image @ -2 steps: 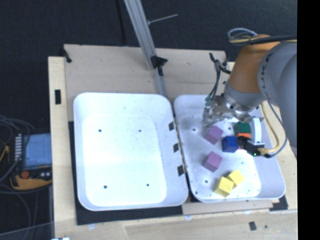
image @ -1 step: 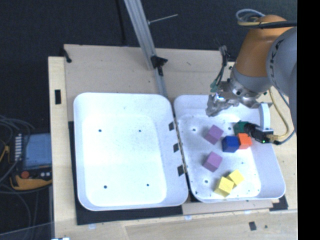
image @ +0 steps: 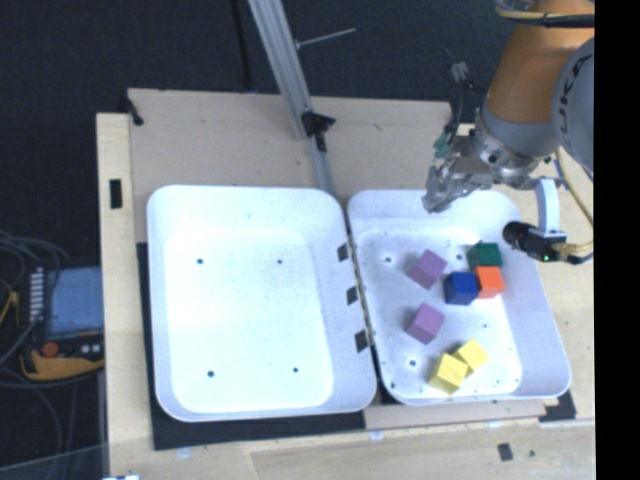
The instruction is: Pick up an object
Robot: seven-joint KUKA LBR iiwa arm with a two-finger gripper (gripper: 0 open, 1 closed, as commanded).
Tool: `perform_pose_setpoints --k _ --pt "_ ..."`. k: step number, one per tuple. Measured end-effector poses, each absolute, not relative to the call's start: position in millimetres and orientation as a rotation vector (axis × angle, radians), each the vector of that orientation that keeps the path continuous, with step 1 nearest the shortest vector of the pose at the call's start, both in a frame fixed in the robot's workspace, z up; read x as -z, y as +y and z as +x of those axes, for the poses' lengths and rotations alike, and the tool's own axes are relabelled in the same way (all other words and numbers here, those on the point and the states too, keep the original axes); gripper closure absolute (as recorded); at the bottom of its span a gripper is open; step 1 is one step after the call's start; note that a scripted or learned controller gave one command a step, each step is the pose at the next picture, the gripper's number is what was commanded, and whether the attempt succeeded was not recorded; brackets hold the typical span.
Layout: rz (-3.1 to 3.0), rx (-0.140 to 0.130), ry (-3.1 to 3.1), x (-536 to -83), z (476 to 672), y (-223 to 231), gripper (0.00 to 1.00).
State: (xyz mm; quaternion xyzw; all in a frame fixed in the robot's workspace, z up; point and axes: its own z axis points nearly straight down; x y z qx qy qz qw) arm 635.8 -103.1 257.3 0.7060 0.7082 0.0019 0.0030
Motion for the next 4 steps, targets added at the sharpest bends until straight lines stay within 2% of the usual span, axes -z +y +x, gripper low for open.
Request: perform_pose_setpoints --k 1,3,4 --pt "2.213 -0.004 2.223 -287.1 636.8 -104.6 1.00" --pt "2.214 -0.001 2.230 -286.3 612.9 5.3 1.00" --pt "2.215 0.002 2.231 -263.4 597.2 54.0 1.00"
